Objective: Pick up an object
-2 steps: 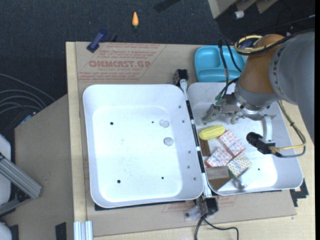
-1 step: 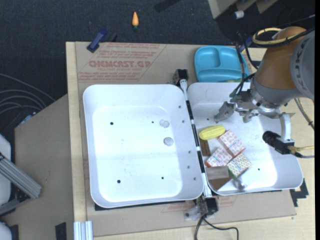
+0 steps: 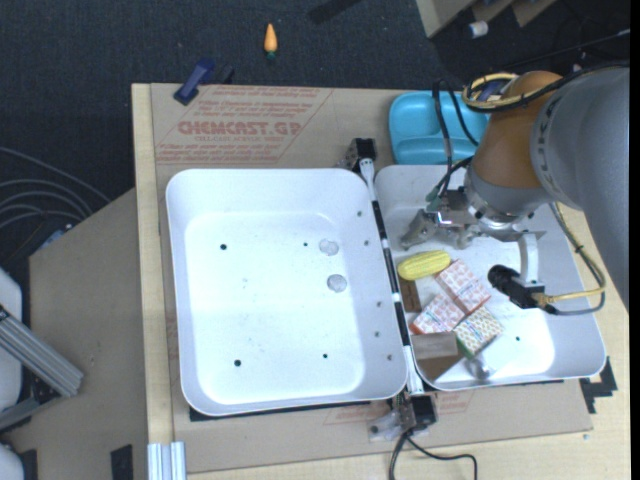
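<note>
My gripper (image 3: pixel 428 226) hangs over the back left part of the right bin (image 3: pixel 570 353), under the grey arm with its orange band (image 3: pixel 510 143). Just in front of the gripper lies a yellow banana-shaped object (image 3: pixel 424 264), apart from it as far as I can see. Further forward lie a red-and-white patterned box (image 3: pixel 463 283), a second one (image 3: pixel 436 317), a green patterned box (image 3: pixel 479 330) and a brown flat piece (image 3: pixel 435 349). Nothing shows in the gripper's hold.
The left bin (image 3: pixel 200 268) holds two small round clear pieces (image 3: pixel 329 247) (image 3: pixel 337 284). A light blue container (image 3: pixel 425 128) stands behind the right bin. A black part on a cable (image 3: pixel 510 286) hangs beside the boxes. Small blue (image 3: pixel 193 83) and orange (image 3: pixel 270 38) items lie beyond the bench.
</note>
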Action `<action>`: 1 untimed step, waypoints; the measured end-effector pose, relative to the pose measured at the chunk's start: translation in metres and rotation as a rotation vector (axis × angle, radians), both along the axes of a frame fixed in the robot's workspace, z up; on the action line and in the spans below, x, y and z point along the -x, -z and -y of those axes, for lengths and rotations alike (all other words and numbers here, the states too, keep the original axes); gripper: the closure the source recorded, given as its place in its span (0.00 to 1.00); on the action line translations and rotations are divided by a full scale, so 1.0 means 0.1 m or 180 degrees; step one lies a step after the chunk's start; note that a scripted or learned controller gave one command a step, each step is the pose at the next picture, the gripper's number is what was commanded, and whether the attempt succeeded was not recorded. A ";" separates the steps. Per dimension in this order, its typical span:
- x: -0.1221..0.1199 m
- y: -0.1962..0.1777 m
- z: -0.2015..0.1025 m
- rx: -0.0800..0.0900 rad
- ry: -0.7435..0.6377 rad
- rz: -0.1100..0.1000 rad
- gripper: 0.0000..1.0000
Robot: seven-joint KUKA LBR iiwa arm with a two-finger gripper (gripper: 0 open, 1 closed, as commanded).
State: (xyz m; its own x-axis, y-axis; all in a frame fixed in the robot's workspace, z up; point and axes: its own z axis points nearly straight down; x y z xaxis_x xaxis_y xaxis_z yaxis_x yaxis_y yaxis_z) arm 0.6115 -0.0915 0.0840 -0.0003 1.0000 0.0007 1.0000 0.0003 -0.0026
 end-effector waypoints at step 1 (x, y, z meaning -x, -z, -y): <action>0.64 -1.02 -0.41 -0.0003 -0.0003 0.0008 0.00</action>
State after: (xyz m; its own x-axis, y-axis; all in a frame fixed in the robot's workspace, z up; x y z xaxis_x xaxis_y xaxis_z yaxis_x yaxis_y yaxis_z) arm 0.5472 -0.0507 0.1856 -0.0012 1.0000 0.0015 1.0000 0.0012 0.0000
